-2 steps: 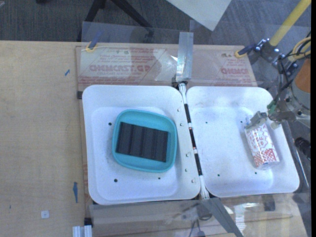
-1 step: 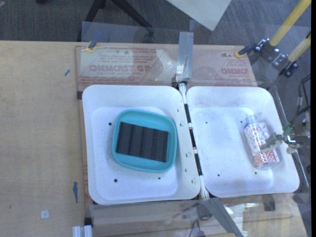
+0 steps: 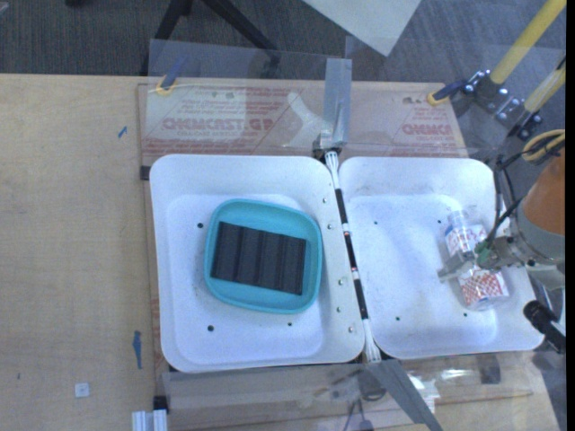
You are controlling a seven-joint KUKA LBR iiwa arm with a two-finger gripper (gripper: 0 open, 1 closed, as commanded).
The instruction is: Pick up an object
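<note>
Two white bins side by side on wooden bench (image 3: 63, 241). Clear sheets behind bins carry red print, partly readable as "CHEMCAST GP". Left bin (image 3: 175, 330) holds teal tray (image 3: 263, 255) with dark ribbed insert. Right bin (image 3: 404, 321) holds two small clear packets with red-and-white pattern, print too small to read: upper packet (image 3: 462, 235), lower packet (image 3: 483, 286). Gripper (image 3: 485, 257) sits between packets, near right wall; grip state cannot tell. Arm (image 3: 546, 214) enters from right, orange band showing.

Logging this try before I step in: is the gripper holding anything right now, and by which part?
Cannot be told. The gripper sits low over the small clear bottle and red-patterned packet in the right bin.
</note>
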